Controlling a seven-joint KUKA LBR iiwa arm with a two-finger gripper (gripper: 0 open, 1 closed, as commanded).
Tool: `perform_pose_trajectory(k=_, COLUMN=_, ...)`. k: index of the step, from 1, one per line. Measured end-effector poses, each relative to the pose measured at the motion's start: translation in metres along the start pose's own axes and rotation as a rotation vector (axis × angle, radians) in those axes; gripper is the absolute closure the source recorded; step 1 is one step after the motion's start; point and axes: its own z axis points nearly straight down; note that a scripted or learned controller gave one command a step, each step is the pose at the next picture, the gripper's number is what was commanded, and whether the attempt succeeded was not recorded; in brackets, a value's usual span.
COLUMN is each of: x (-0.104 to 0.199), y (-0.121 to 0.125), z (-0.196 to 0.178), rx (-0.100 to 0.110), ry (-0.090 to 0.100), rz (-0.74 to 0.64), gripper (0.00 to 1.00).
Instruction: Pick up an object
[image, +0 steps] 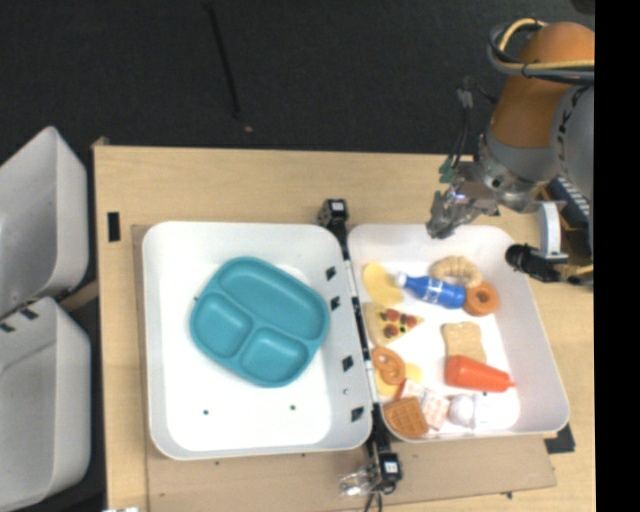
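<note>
My gripper (443, 226) hangs over the far edge of the right bin (540, 350), above its back rim and apart from the objects below. In that bin lie a blue bottle (434, 290), a bagel (455, 268), a small orange donut (482, 299), a yellow piece (376, 284), a pizza slice (398, 322), a toast slice (463, 341), an orange carrot (478, 374), a pretzel (388, 365) and a waffle (405, 415). Nothing shows between the fingers.
The left bin (170, 400) holds a teal divided plate (260, 320). Black clips (333, 211) sit along the seam between the bins. The arm's grey body with its orange band (535, 90) fills the upper right. White chairs (35, 300) stand at the left.
</note>
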Motion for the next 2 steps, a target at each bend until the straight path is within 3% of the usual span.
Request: perform_pose_trajectory(k=2, x=0.068, y=-0.086, z=-0.009, rx=0.004, ry=0.002, rz=-0.01, gripper=1.0)
